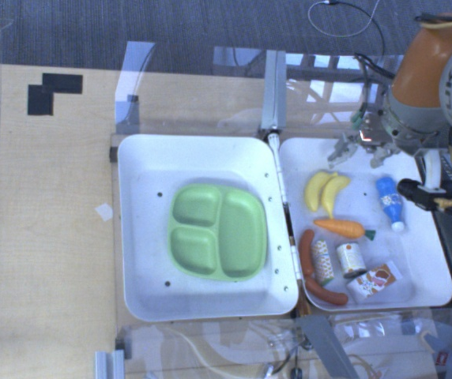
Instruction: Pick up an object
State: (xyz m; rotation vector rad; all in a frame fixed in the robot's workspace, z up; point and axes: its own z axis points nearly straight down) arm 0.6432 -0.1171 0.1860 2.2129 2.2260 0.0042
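Observation:
My gripper hangs over the far end of the right bin, open, with nothing between its fingers. Just below it lie two yellow bananas. An orange carrot lies across the middle of the bin, and a blue bottle lies to its right. Toward the near end are a small can, a red and white carton, a wrapped bar and two red sausages.
The left bin holds a green divided plate. A metal divider runs between the bins at the back. Wooden benchtop stretches to the left, with black marks near its far edge.

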